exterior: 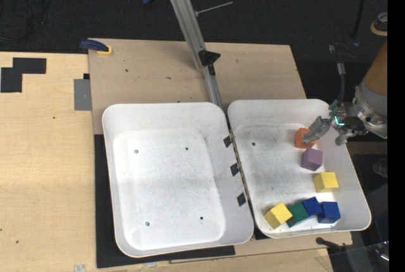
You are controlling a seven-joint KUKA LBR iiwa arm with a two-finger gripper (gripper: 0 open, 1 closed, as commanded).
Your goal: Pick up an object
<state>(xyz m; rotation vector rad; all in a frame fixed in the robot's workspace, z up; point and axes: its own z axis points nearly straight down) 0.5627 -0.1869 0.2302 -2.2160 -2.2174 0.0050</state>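
Your arm (373, 90) comes in from the right, orange band above the wrist, and the gripper (330, 127) sits low over the right bin (278, 111), near its far right corner. One finger (317, 128) slants down to the left, its tip right at the orange block (302, 136); the other finger is a short stub near the bin's right rim. The fingers stand spread apart, and you have nothing pinched between them. The orange block looks to be resting on the bin floor, touching or just beside that long finger; which of the two, you can't tell from this angle.

Just below it lies a purple block (311, 159), and below that a yellow block (326, 181). Along the near edge you've got a cluster: another yellow piece (277, 214), a green block (297, 214) and two blue blocks (312, 205), (329, 210), packed close together.

The left bin (120, 119) sits beside it, touching along the middle seam. A metal rail (188, 24) slants up from between the bins.
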